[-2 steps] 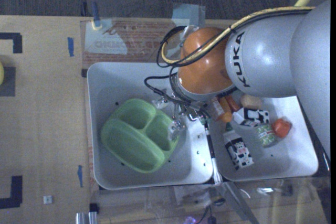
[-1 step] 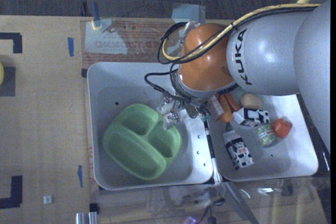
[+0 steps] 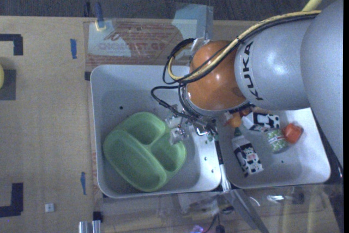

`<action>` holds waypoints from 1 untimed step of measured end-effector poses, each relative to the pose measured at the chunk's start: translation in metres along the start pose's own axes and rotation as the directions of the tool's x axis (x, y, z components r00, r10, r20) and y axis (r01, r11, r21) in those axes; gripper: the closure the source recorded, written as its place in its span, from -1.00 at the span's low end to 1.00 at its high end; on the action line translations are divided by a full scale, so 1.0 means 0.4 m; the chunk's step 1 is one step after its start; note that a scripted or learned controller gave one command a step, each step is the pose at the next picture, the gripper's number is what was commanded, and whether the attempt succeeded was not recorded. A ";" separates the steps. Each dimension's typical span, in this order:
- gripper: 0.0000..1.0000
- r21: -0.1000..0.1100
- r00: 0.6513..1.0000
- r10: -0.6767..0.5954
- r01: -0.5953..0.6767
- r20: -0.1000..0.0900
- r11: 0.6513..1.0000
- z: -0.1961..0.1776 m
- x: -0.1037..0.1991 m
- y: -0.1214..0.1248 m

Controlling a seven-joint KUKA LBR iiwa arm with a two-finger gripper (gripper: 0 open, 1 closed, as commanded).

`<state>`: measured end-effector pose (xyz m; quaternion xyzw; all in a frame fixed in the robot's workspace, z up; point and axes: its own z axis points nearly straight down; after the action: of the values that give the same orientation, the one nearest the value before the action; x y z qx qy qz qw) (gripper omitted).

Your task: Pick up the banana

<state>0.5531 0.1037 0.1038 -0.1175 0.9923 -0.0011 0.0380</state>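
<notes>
**Ana:** Where is the arm (image 3: pixel 283 63)?

**Ben:** It reaches in from the right, and its orange band (image 3: pixel 215 79) is above the far edge of the left bin (image 3: pixel 101 117). The gripper (image 3: pixel 180 131) hangs below the band, over the right side of the left bin. It is just above the upper right corner of the green divided tray (image 3: pixel 136 150).

**Ana:** Is the claw apart or together?

**Ben:** That cannot be told. Cables and small metal parts crowd that spot. Nothing can be made out in its grasp.

**Ana:** And the banana?

**Ben:** Its place cannot be told from this view, since the wrist covers part of both bins. A small yellow shape (image 3: pixel 1 76) sits at the far left edge of the bench (image 3: pixel 43 144), well apart from the bins, but it is cut off too much to name.

**Ana:** What lies in the right bin (image 3: pixel 311 172)?

**Ben:** A cow-print carton (image 3: pixel 248 158) lies near the bin's left wall. A second cow-print carton (image 3: pixel 264 120) is partly under the arm. Beside it is a green-and-white packet (image 3: pixel 277 140) (the label is too small to read), touching or nearly touching an orange-red object (image 3: pixel 293 132).

**Ana:** And the tray?

**Ben:** It lies flat in the left bin, skewed to the walls, with its three compartments facing up.
</notes>
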 end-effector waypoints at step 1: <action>1.00 0.001 0.986 0.152 -0.152 -0.064 0.988 -0.187 -0.110 0.029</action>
<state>0.5873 0.1248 0.1817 -0.0415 0.9991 0.0002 0.0061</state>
